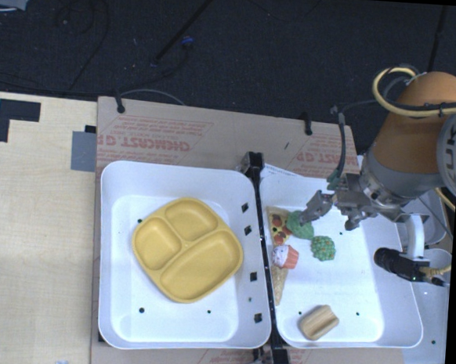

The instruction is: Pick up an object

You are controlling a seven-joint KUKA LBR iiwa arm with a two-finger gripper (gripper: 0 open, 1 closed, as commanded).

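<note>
Overhead, pincer (pixel 334 212) spread wide above knobbly green broccoli (pixel 323 248); glossy yellow sectioned plate (pixel 187 249) left.

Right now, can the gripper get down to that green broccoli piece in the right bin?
Probably yes. The gripper hangs just above and beside the green broccoli piece, which lies on the bare floor of the right bin, apart from the pizza slice, with nothing lying over it.

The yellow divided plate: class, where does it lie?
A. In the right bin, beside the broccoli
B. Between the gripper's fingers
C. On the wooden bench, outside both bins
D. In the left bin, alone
D: the yellow divided plate lies flat in the left bin, with nothing else beside it.
</note>
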